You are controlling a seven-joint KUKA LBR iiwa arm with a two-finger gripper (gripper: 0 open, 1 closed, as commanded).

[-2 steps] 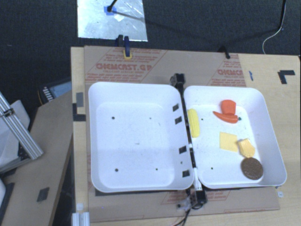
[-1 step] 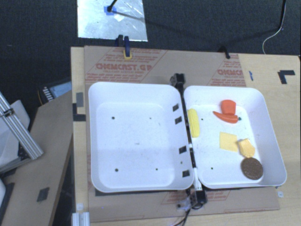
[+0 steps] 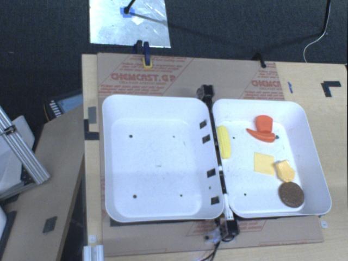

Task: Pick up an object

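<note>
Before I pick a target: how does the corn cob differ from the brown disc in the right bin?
The corn cob is yellow, long and narrow; the brown disc is round and flat. The corn cob lies along the right bin's left wall, beside the divider; the brown disc sits near the front right corner, close to a yellow chunk. Both lie flat in that bin.

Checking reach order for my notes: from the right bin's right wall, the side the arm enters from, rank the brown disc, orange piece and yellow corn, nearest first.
1. brown disc: front right corner of the right bin, close to that wall.
2. orange piece: towards the back, mid-bin.
3. yellow corn: along the bin's left wall.
</note>
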